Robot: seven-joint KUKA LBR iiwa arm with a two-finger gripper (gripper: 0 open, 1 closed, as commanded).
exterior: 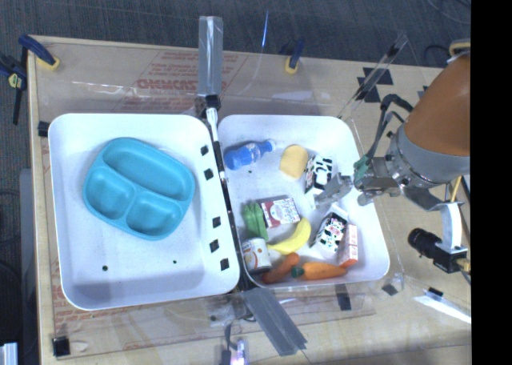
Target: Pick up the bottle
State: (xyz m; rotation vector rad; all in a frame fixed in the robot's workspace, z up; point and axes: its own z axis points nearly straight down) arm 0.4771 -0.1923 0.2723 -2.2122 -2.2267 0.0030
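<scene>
The small blue plastic bottle (246, 153) lies on its side, ungrasped, at the far left of the right-hand white bin (364, 165), beside the divider. The grey arm's gripper (336, 190) hovers near the bin's right wall, well apart from the bottle, jaws seemingly apart and empty. The approach is in hand; next it must cross the bin leftward and descend over the bottle.

The two bins (72, 195) were seen as smooth, glossy white plastic. The blue tray (140, 187) looked like matt plastic. The bottle (246, 153) appeared as shiny blue plastic. The worktop (120, 67) was of pale wood.

Bottle (246, 153) in right bin (352, 135)
</scene>
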